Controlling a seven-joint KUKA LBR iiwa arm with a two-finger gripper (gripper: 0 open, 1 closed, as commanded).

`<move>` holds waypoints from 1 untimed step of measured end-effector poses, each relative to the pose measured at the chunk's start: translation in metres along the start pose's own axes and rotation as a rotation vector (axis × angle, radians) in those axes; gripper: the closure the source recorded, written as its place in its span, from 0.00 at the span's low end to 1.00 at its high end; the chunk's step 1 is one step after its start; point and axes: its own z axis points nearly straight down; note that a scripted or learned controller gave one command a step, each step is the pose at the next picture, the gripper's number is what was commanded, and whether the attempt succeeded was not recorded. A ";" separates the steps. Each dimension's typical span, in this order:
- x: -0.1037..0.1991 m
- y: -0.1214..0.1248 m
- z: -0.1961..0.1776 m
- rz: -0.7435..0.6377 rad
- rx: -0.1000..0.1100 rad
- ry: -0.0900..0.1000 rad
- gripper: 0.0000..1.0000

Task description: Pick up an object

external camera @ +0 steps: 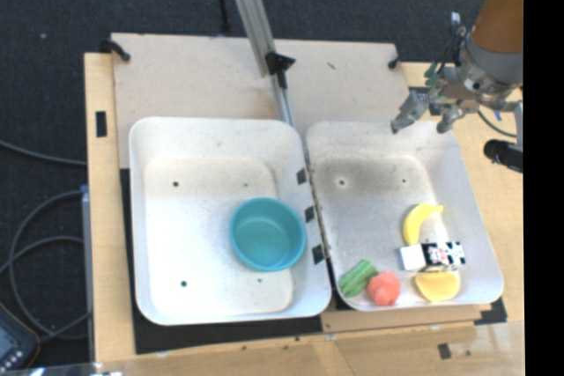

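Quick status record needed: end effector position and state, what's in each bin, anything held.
end effector: above the far edge of the right bin, fingers spread, nothing between them
left bin: blue bowl, upright
right bin: banana, white box, yellow wedge, red ball, green piece, all clustered at the near end
held: nothing

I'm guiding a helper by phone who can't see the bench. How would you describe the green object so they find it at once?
Start with the right-hand white bin of the two and go to its near edge, where small items cluster. At the left end of that cluster lies the green object, a short ribbed piece set at a slant. It touches a red ball on its right and is the one green item there.
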 end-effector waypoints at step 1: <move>0.000 0.000 0.000 0.000 0.001 -0.001 0.00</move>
